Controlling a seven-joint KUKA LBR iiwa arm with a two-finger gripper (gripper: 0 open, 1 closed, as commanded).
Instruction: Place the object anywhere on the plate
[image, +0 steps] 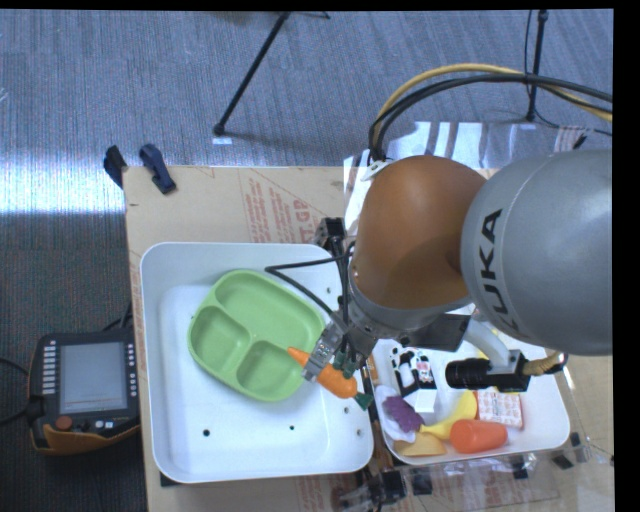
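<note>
A grey KUKA arm (540, 260), its orange band (415, 235) bulging over the middle of the scene, reaches in from 3 o'clock across a tabletop (230, 205) covered in brown cardboard. Its gripper (330, 358) sits low over the left white bin (250, 440), closed on a toy carrot (325, 375) whose orange body lies between the fingers, the green leafy end (362, 400) pointing toward 4 o'clock. The carrot's tip hangs at the 4 o'clock rim of a green divided plate (250, 335), which lies tilted in the upper half of that bin; whether the carrot touches the plate cannot be told. In the right bin (555, 425), toward 3 o'clock of the gripper, lie a purple toy (400, 412), a yellow banana-shaped piece (455, 415), an orange-red piece (478, 435) and a black-and-white figure (408, 368). A handheld control pendant (88, 390) rests on the floor at 9 o'clock, and two blue clamps (150, 168) grip the cardboard's 11 o'clock corner.
</note>
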